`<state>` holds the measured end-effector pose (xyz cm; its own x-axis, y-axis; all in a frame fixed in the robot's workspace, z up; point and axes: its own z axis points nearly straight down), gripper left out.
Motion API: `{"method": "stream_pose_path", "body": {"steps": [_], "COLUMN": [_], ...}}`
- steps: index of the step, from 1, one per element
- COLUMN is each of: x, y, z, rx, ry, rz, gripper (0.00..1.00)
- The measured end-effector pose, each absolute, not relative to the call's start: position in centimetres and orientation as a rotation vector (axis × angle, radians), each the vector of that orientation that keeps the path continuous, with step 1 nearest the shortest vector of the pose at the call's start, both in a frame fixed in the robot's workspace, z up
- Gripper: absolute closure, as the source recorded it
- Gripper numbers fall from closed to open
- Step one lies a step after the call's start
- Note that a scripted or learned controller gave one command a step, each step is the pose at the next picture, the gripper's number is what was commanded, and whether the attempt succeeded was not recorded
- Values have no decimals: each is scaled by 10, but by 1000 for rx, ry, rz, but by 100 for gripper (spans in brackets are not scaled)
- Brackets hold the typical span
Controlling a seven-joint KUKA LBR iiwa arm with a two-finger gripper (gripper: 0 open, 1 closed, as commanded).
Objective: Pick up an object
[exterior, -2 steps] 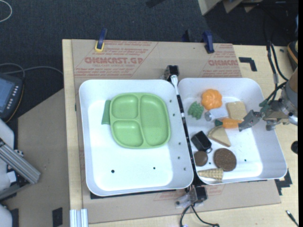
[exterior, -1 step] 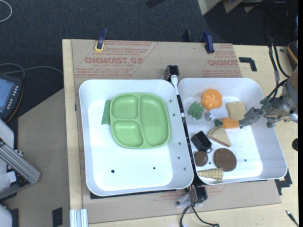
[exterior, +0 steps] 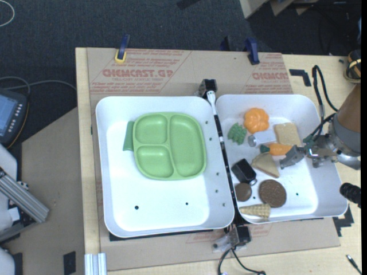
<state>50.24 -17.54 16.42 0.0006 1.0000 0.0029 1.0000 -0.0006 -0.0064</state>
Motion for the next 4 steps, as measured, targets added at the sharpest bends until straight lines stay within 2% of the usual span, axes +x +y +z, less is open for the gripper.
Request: {"method": "stream_pose_path", "body": {"steps": [1, 2, 3, 4], "x": [494, 496, 494, 491], "y": [-181, -181, -181, -191], "z": [115, 86, 95, 152], "rx": [-2218, -2222, -2223, -2228], "ry": [-2215, -2220, -2220, -2225], "rz": [4, -4, 0, -3], "gripper": [0, 0, 100, 100]}}
